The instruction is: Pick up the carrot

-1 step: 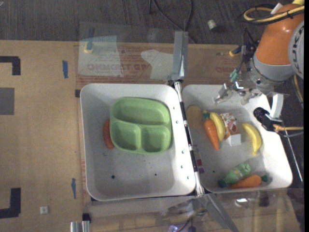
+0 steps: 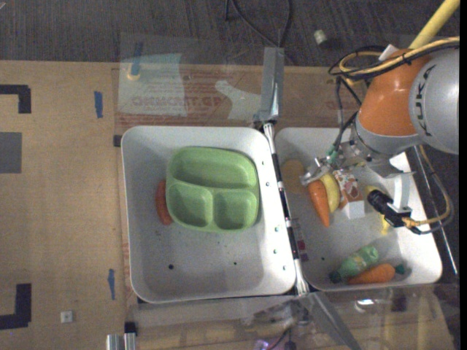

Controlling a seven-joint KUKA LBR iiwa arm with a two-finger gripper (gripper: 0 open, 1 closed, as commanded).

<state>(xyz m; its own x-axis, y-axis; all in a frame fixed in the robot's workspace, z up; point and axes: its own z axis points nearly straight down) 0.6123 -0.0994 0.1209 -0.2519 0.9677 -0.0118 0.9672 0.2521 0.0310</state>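
Landmark for all places: green plate [image 2: 213,188], three compartments, count 1, lying in the left bin [image 2: 139,217].

Bins: 2, white, shallow, side by side; right bin [image 2: 427,265] to the right of the plate, across the shared rim.

Carrots: 2, both in the right bin.
- carrot [image 2: 319,204]: orange, tapered, point downward in view, right of the plate at about the plate's height, directly under the gripper [image 2: 326,172] and touching or nearly touching it.
- second carrot [image 2: 373,273]: orange with a green top, lying flat, right of and well below the plate, near the bin's lower wall.

Gripper: 1, right of the plate, above the upper part of the right bin; open, closed or gripping cannot be told, too small and cluttered.

Other items right of the plate:
- tan round piece [image 2: 292,173], 1, nearest the plate.
- yellow piece [image 2: 333,192], 1, touching the carrot's right side.
- white block [image 2: 354,209], 1, just beyond.
- green bottle-like item [image 2: 360,257], 1, beside the second carrot.

Left of the plate: orange-red item [image 2: 161,201], 1, partly hidden under the plate's edge.

Arm: orange band [image 2: 385,108], up and right of the plate, cables around it.

Surface: brown bench board [image 2: 58,217] with blue tape marks; dark floor beyond.
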